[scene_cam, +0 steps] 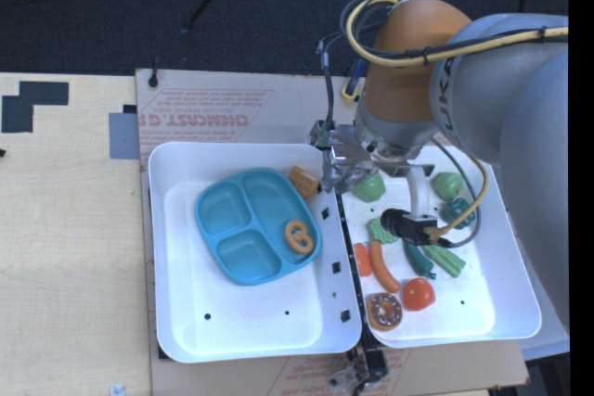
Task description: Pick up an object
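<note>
At the near edge of the right bin (501,315) lie a chocolate doughnut (384,311) and, just beside it, a red tomato (419,293). A little farther in, an orange sausage (382,266) lies at a slant near the wall shared with the left bin (176,292), and a green ribbed vegetable (444,259) lies beside a dark teal piece. Farther still, a green round piece (370,188) lies close under the gripper (336,170), which hangs over the shared wall at the far side; its fingers are too small and dark to tell how they stand. In the left bin a blue divided plate (239,213) carries a pretzel (299,236) in its right compartment, and a brown block (303,181), perhaps bread, lies at the plate's far edge. The grey arm (501,88) with its orange band fills the far right.
</note>
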You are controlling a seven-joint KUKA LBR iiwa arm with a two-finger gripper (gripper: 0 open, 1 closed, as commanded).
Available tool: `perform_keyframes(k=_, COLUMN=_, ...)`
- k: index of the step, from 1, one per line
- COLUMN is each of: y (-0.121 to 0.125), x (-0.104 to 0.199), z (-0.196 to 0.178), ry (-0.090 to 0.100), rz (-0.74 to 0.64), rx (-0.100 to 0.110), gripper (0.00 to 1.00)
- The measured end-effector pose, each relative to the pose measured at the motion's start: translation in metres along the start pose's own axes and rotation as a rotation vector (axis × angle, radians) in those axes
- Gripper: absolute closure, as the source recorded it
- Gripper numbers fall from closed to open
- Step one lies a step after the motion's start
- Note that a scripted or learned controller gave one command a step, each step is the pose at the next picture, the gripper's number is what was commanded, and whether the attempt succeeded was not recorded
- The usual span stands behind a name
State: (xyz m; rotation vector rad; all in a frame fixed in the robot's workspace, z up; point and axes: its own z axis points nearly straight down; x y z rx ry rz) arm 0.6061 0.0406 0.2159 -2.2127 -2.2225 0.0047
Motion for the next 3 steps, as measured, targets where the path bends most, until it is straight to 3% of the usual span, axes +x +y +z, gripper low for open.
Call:
perform_keyframes(k=1, y=-0.003, x=0.037, z=-0.002, ry=0.000, rz=0.000, rx=-0.002, gripper=1.00)
perform_keyframes(k=3, y=-0.001, x=0.032, z=-0.020, ry=-0.002, rz=0.004, rx=-0.004, gripper=1.00)
